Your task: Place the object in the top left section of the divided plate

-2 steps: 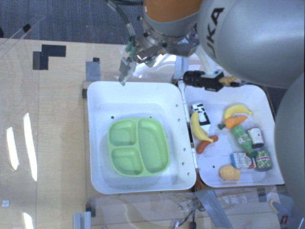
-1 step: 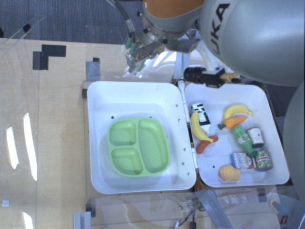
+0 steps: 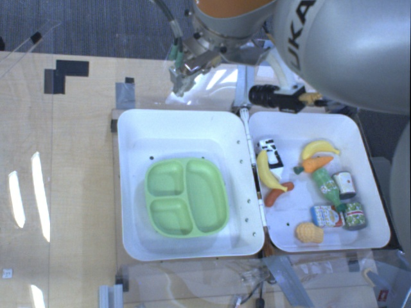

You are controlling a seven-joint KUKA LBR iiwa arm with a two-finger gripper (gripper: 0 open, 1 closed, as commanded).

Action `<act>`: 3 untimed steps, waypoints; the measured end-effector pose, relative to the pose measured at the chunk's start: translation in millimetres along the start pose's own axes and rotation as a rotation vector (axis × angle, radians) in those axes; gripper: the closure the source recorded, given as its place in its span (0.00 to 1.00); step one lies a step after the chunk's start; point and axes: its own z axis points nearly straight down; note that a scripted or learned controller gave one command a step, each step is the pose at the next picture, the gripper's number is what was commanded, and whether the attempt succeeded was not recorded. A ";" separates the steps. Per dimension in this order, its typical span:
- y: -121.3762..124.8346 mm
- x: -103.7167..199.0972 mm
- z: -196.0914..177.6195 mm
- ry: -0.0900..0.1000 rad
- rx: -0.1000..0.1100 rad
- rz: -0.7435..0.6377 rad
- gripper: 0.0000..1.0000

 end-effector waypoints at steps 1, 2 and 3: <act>-85.0 -11.0 96.8 0.005 0.016 0.023 1.00; -109.2 54.3 212.3 0.009 0.015 -0.187 1.00; -149.9 -1.5 231.7 0.009 0.012 -0.446 1.00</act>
